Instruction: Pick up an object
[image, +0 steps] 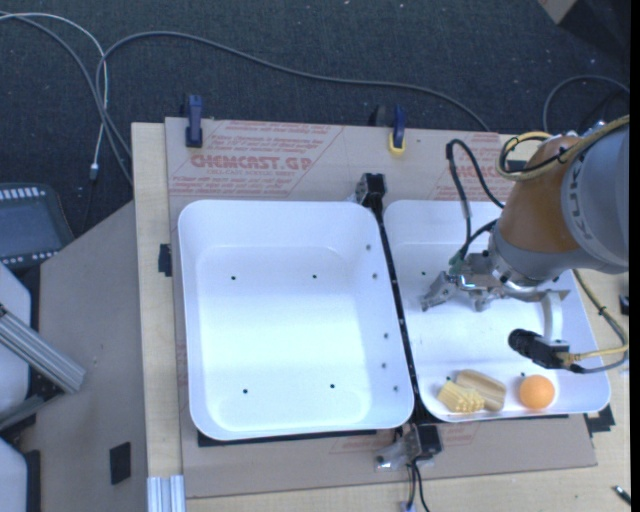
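My gripper (432, 298) hangs over the middle of the right bin (430, 350), pointing left, under the grey arm with its orange band. I see nothing between its grey fingers. Near the bin's front edge lie a yellow corn cob (460, 399), a tan bread-like piece (482, 383) touching it, and an orange ball (538, 391) a little to their right. All three sit well in front of the gripper, apart from it.
The left bin (200, 330) stands beside the right one, with a black clip (372, 188) at the back of the seam between them. A black cable end (535, 348) hangs over the right bin near the ball. Cables run across the floor behind.
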